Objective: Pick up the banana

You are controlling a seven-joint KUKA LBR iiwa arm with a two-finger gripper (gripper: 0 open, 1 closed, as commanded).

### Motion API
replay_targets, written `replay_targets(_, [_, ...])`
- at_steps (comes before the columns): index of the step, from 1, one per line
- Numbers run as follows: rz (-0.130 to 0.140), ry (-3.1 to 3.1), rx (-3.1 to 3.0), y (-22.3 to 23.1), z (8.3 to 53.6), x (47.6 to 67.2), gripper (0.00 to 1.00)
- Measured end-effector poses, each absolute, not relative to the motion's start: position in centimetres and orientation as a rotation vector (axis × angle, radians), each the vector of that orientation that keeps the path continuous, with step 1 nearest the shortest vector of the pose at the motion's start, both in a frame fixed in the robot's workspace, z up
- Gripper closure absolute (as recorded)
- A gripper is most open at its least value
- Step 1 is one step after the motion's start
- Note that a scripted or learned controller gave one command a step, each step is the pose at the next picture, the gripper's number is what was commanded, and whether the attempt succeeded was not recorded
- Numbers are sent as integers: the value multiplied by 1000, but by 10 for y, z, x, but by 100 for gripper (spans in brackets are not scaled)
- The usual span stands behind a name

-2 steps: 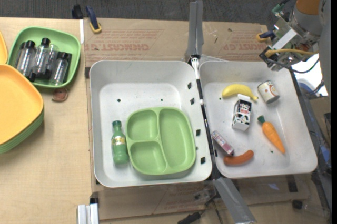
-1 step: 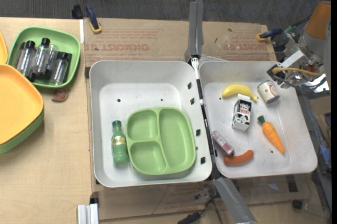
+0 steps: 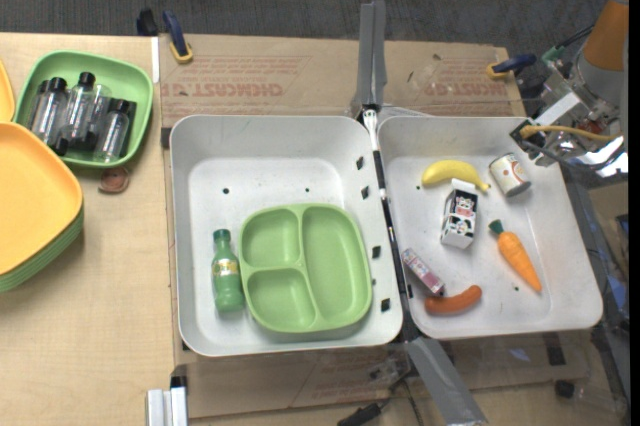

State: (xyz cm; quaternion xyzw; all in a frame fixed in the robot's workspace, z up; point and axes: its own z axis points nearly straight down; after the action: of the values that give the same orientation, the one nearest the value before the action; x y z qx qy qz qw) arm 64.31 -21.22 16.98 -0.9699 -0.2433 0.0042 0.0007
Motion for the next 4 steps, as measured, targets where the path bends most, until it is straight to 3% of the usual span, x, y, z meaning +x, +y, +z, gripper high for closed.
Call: replay_targets(4, [36, -791, -3038, -211, 202, 642, 100])
